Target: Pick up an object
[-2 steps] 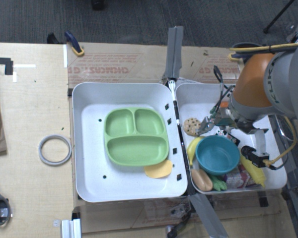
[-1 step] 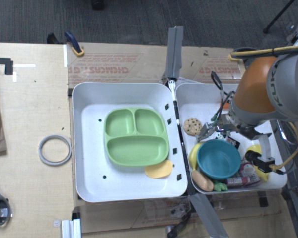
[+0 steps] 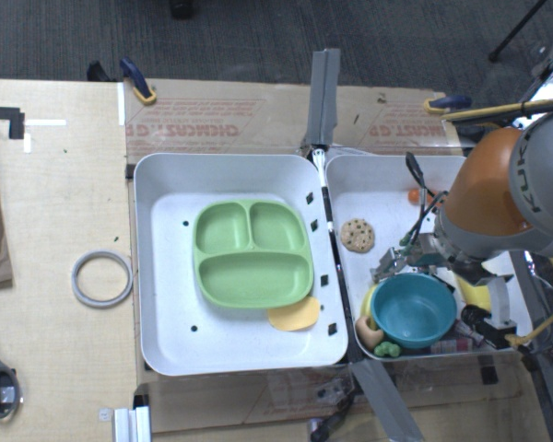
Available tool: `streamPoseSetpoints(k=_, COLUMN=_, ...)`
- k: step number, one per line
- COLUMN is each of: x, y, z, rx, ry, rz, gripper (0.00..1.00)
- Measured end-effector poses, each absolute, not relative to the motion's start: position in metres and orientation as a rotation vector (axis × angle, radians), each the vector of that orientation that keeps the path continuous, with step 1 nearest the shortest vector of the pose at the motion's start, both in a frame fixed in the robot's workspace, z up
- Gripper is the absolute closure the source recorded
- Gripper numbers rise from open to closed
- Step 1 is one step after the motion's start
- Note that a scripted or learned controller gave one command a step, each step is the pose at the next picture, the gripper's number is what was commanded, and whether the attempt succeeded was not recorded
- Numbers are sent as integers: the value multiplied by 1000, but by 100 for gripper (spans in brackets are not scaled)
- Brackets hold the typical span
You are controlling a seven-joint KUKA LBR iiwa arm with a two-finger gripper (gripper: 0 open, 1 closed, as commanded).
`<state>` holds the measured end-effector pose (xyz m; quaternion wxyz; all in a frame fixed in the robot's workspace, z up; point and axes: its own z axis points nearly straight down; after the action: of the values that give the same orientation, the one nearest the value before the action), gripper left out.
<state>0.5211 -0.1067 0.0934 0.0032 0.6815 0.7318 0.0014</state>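
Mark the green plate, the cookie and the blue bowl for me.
green plate [image 3: 252, 267]: camera view, on the large lower compartment.
cookie [image 3: 357, 236]: camera view, on the middle of its top face.
blue bowl [image 3: 413, 309]: camera view, on the inside bottom.

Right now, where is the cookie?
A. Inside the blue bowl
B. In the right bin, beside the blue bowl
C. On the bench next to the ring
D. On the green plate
B: the cookie lies on the right bin's white floor, up and left of the blue bowl, apart from it.
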Motion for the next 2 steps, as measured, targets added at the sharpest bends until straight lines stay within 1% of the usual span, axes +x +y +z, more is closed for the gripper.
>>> streamPoseSetpoints(k=1, x=489, y=-99, z=93, rx=2005, ry=2411, rz=5, gripper=0)
streamPoseSetpoints(k=2, x=491, y=-99, z=103, rx=2007, ry=2405, rz=10, gripper=100)
